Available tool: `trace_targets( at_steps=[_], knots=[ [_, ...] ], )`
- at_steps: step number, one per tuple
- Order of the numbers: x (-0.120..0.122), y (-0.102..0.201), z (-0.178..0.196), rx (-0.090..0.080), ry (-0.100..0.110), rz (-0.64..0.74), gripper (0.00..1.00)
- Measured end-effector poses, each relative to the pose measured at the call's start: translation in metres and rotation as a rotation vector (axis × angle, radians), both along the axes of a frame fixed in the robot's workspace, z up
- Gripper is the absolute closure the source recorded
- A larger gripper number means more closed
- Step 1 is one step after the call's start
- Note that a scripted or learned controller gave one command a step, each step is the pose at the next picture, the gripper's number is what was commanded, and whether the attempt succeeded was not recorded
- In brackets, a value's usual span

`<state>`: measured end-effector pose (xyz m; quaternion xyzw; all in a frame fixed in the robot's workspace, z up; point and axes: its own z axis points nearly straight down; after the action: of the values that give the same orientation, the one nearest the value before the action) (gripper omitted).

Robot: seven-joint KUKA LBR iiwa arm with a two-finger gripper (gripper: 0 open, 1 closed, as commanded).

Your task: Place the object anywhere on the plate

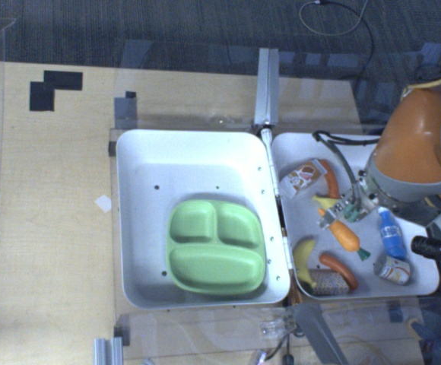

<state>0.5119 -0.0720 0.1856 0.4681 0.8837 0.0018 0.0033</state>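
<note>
In the right-hand bin (433, 280), the hand (351, 206) hangs low over a cluster of toy foods, directly above the leaf end of a carrot (343, 233); we cannot tell from this slanted view whether it is released or clenched. Around the carrot lie a banana (304, 255), a sausage (337, 268), a blue bottle (391, 234), a small can (394, 271) and a printed packet (306, 178). The green plate (216, 245), with three compartments, rests in the left bin (144, 166), well apart from the hand. We judge the step in hand to be the pick, with the carrot the likely object. The next move calls for a secure hold, a lift over the wall between the bins, and a leftward carry to the plate.
</note>
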Motion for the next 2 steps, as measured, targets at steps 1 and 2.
trace_targets(
  at_steps=[1, 2],
  knots=[
    [0.020, 0.071, 0.000, -0.002, 0.000, 0.354, 1.00],
    [0.002, 0.156, -0.001, 0.000, 0.002, 0.247, 1.00]
  ],
)
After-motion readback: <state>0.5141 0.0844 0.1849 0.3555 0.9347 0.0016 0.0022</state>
